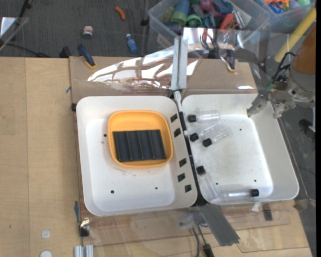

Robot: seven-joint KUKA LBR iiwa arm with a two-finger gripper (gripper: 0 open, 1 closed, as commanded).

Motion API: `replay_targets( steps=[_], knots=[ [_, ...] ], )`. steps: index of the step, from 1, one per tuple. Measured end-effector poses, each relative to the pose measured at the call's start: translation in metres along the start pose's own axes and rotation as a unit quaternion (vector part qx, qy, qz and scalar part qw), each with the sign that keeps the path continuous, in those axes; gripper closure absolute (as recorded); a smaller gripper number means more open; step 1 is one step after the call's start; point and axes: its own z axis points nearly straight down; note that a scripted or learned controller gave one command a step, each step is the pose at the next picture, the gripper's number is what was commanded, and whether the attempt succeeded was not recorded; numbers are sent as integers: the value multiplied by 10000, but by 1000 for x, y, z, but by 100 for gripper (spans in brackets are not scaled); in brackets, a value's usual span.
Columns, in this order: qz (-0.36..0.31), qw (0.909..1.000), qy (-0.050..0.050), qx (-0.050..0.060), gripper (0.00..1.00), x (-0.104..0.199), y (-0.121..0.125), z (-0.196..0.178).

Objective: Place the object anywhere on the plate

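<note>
Left bin [95,196]: white, shallow; we see a yellow plate [116,123] sitting in its upper-middle part.
Plate: rounded-square, orange-yellow rim; a dark ribbed block [139,145] lies flat on it, approx centred, long side running left-right.
Block: black/dark grey, we count 4 raised strips w/ grooves between; it rests fully inside the plate rim, touching the plate floor.
Right bin [266,165]: white, just beside the left bin, the two sharing a dark divider strip [185,150] w/ small black tabs.
Clear tubes: we note several transparent tubes w/ black caps in the right bin. One at upper left [203,117], two near each other below it [213,135], one along the bottom edge [241,193], cap at its right end.
Arm: enters from the right, upper corner; orange band [306,57] partly visible at the frame edge.
Gripper [266,104]: over the upper right corner of the right bin, well apart from plate and block. Two grey prongs visible, spread apart, nothing between them as far as we can tell.
Background: bench top wood-coloured; clear tote of coloured items [210,15] beyond the bins; small tools scattered on the dark floor.
</note>
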Motion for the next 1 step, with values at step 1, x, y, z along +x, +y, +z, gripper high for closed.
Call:
replay_targets(
  steps=[1],
  knots=[
    [-842,9964,-7,-19,0,0,11,-8]
  ],
)
